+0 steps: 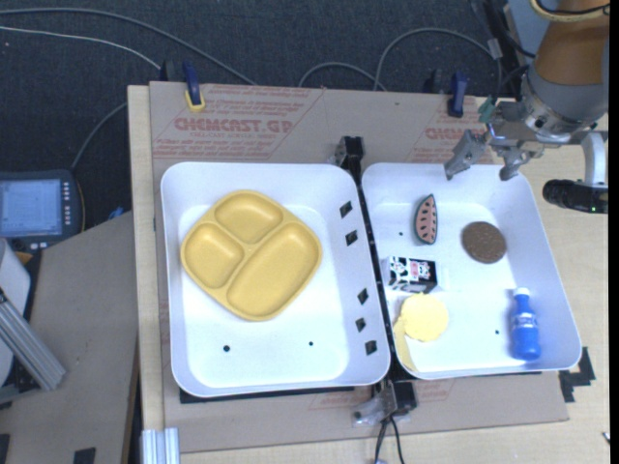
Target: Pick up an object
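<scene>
The right bin (545, 249) holds a watermelon slice (425, 218), a brown round cookie (484, 242), a small black-and-white carton (413, 273), a yellow disc (424, 319) and a blue bottle (523, 326). My gripper (483, 159) hangs above the bin's far edge, open, its two fingers spread with nothing between them. It is beyond the watermelon slice and the cookie, well above them.
The left bin (193, 346) carries a yellow divided plate (250, 253). Black clips (350, 150) join the bins along the middle seam. Blue clamps (192, 87) hold the board at the back. A small screen (34, 207) stands at the far left.
</scene>
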Available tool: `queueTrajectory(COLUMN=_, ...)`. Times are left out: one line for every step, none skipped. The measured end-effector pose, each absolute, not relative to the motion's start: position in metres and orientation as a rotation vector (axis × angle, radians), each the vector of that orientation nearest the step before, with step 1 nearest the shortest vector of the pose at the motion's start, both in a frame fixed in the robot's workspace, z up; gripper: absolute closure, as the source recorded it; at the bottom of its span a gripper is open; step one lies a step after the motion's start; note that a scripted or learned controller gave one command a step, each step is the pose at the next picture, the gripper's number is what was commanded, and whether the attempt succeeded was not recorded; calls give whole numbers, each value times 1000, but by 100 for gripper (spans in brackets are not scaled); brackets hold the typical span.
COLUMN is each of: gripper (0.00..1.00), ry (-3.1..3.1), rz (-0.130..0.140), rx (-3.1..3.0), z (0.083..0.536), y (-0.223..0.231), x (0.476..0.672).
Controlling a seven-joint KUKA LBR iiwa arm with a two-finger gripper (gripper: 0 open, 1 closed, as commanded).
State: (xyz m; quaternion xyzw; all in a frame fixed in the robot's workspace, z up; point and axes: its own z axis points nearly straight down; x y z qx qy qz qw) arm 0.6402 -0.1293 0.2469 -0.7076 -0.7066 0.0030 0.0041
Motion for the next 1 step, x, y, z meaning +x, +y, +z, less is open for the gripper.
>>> queueTrajectory(gripper=0, ry=-2221, rz=0, rx=-2221, z=252, y=-129, x=642)
